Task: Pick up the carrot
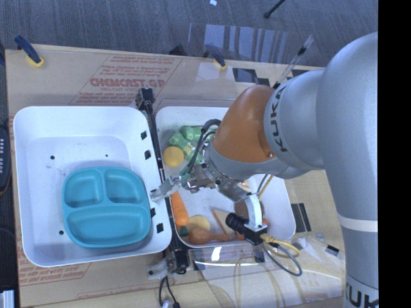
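Two white bins [26, 172] sit on a brown cardboard-covered bench [122, 76] above grey carpet [96, 11]; gripper [170, 186] state unclear.

This is a robotics lab. A large grey arm [321, 120] with an orange band reaches over a worktop [115, 76] covered in printed cardboard sheet, held down by blue clamps [29, 51]. Two white bins [32, 127] sit side by side, joined by black clips [146, 98]. Loose cables [282, 246] trail below the pincer [192, 181], toy food [173, 156] lies beside it, and grey carpet [96, 11] lies beyond.
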